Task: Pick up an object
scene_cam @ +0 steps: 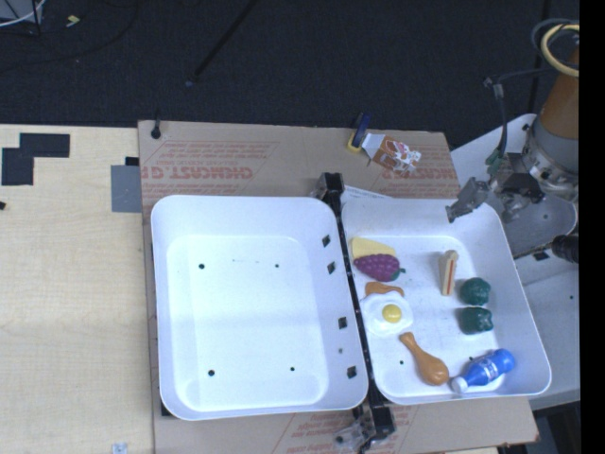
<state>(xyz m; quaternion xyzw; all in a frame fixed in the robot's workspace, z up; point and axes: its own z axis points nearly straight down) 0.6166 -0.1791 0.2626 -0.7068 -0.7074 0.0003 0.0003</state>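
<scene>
1. The jaws (492, 195) hang at the upper right corner of the right bin (529, 334), over its rim; they look released, with nothing between them.
2. The nearest candidates are the hot dog (448, 272) and two green pieces (475, 291) just below it, lying well apart from the fried egg (388, 316) and grapes (379, 267).
3. Pick the hot dog: come straight down and close across its narrow width, away from the bin wall.
</scene>
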